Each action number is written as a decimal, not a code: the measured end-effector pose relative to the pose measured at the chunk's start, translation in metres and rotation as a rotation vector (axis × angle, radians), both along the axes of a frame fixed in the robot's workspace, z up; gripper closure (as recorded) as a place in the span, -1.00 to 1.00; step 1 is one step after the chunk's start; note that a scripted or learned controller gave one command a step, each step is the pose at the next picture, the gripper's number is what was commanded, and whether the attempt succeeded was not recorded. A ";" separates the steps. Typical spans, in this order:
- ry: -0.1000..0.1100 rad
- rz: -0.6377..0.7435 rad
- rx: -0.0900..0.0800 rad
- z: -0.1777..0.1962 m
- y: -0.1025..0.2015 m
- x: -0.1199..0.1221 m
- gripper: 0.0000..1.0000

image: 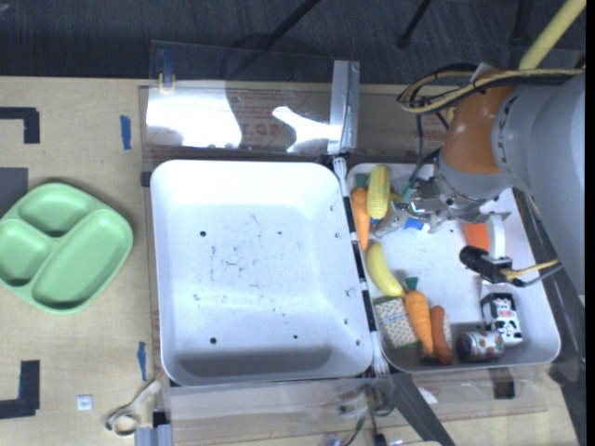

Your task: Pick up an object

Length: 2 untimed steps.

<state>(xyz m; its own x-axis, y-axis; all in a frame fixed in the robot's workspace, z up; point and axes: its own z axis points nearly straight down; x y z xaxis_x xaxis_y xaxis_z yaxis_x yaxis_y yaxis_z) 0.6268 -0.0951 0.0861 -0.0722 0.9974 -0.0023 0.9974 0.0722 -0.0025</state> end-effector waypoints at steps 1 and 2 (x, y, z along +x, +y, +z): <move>-0.004 0.098 0.002 0.099 0.010 -0.016 -1.00; -0.032 0.156 -0.004 0.028 -0.009 0.005 -1.00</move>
